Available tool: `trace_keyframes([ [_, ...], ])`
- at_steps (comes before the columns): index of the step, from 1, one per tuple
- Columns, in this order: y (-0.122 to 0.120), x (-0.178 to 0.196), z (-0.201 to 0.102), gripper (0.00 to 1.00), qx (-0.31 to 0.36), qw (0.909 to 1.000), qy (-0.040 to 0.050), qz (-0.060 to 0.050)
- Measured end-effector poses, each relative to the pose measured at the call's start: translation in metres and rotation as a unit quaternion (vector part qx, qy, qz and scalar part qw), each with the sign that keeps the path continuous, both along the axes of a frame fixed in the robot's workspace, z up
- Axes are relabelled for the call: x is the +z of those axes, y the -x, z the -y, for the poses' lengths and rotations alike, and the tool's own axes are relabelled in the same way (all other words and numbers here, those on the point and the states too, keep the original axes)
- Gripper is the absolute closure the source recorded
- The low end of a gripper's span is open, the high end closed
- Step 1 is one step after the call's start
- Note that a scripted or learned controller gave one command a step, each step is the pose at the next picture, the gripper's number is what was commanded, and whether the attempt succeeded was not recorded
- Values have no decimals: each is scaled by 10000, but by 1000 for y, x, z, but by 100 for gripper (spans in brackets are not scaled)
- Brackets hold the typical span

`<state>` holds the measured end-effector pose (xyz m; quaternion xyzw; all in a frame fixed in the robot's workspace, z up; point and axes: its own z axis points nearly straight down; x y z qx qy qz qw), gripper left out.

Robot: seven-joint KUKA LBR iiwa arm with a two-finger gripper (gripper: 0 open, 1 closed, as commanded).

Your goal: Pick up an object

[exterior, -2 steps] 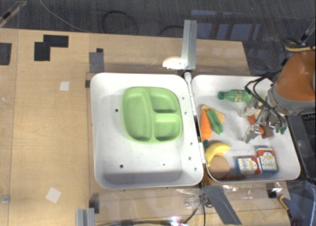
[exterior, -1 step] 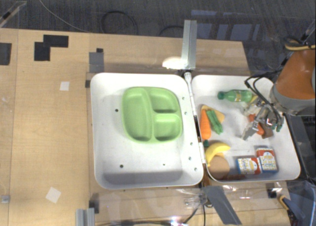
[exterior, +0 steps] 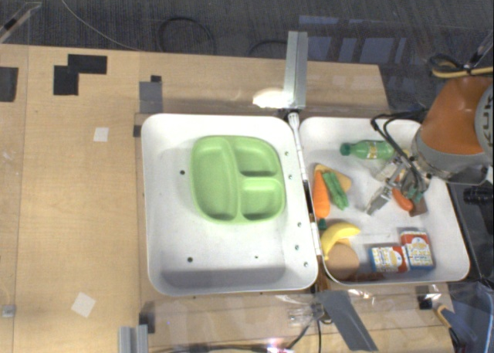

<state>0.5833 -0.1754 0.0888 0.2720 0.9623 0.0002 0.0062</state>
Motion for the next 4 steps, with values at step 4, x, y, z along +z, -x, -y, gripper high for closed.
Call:
trace_keyframes([
  [4,16,1,-91,0,374,9993,-4,15],
])
